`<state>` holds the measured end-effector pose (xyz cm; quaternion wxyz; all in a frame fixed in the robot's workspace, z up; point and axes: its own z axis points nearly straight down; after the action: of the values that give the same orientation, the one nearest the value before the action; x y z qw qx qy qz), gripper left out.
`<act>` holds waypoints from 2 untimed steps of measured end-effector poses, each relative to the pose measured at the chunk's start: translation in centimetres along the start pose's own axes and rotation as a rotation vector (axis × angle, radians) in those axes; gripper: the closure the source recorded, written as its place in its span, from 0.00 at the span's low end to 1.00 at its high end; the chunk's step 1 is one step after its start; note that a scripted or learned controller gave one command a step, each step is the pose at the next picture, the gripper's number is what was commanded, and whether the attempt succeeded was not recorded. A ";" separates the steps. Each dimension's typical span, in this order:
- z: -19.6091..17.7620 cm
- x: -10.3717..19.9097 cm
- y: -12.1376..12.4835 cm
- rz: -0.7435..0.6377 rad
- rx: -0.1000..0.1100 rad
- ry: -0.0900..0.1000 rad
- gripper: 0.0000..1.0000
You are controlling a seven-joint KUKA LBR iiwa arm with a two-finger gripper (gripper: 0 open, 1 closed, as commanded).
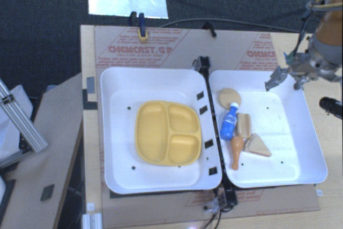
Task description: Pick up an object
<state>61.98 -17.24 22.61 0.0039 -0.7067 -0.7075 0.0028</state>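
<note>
Left of claw: blue bottle

Two shallow white plastic bins sit side by side on the worktop. The left bin holds a yellow plastic divided plate near its middle. In the right bin, a cluster lies toward the left wall: a round tan bun farthest back, a blue plastic bottle just before it, a tan bread roll right of the bottle, an orange toy carrot in front, and a tan wedge right of the carrot. The gripper hangs over the right bin's back rim.

Red "CHEMCAST GP" lettering repeats across the brown sheet under both bins.
</note>
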 end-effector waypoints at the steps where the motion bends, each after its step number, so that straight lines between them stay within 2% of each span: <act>1: -0.7 0.0 0.2 -0.002 -0.011 -0.002 0.00; 2: 5.6 0.2 0.3 -0.001 -0.006 -0.001 0.00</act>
<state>62.25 -17.05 16.97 0.0013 -0.7064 -0.7079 0.0009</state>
